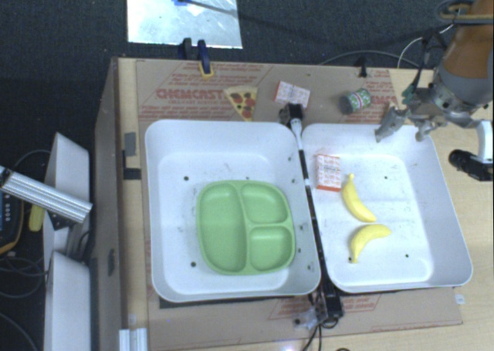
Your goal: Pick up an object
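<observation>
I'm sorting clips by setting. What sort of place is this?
Most likely a robotics lab test bench, not a kitchen. Two white bins sit on a cardboard-lined bench, a robot arm's gripper hangs above the right bin, and the bananas and green divided plate look like practice props.

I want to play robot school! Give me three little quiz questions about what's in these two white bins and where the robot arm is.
1. True or false: the green divided plate lies in the left bin.
2. How many bananas lie in the right bin? A) one B) two C) three
3. Fill in: the small red-and-white box lies close to the ____ edge of the right bin.

Key:
1. True.
2. B: one banana above, another banana below it.
3. Left, near the divide between bins. The end effector hangs over the right bin's far right corner, away from all of them.
</observation>
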Motion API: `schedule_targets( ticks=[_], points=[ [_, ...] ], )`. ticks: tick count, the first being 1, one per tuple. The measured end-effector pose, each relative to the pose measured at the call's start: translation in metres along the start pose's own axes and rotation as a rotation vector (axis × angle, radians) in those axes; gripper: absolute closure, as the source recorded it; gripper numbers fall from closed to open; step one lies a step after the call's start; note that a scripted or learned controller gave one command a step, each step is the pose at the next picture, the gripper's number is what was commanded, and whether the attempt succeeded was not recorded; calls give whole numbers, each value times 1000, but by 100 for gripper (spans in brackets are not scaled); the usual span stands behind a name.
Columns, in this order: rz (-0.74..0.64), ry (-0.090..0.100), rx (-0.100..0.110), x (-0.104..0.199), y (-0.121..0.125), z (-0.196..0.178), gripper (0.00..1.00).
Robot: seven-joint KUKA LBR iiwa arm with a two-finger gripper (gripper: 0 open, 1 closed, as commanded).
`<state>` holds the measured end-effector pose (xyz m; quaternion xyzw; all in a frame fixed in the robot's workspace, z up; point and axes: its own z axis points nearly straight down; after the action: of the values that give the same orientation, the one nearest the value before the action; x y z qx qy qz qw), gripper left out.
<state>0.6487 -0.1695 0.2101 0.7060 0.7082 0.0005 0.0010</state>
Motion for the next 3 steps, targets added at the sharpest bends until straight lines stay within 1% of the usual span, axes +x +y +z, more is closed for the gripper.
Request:
schedule_targets(
  ticks=[1,2,3],
  points=[
    [2,0,0,20,-40,126,0],
    [2,1,2,54,-90,126,0],
    [1,0,-1,53,-89,115,100]
  ],
)
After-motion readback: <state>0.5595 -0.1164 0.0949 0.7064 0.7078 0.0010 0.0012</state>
